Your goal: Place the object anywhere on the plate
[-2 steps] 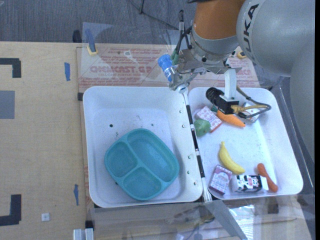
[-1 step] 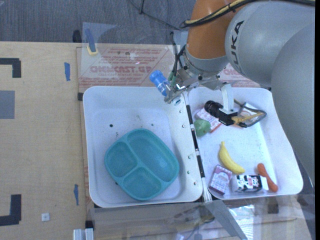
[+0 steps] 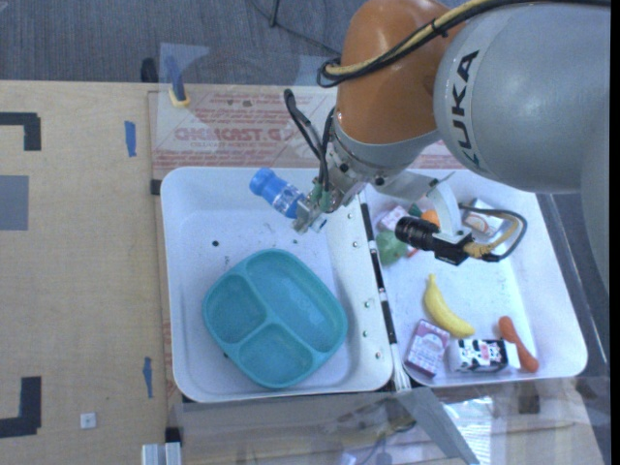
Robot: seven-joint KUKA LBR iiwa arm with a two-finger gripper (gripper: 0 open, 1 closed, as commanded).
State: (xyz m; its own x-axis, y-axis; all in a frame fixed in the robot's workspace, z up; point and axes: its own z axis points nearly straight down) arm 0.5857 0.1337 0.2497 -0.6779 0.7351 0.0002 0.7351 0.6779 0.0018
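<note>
Light wooden tabletop (image 3: 77, 260) with two white bins side by side. The gripper (image 3: 312, 209) hangs over the left bin (image 3: 184, 260), its jaws pinching a small clear bottle with a blue cap (image 3: 274, 192) that sticks out to the left, above and clear of the teal divided plate (image 3: 274, 318).

Pale wooden bench (image 3: 77, 289) before grey carpeted floor (image 3: 116, 17).

**Setting: robotics test laboratory**

A wooden bench (image 3: 77, 260) carries black tape markers (image 3: 21, 132) and two white bins (image 3: 184, 260). An industrial KUKA arm (image 3: 523, 85) stands above the bins. Cables (image 3: 281, 8) cross grey carpet beyond the bench.
</note>
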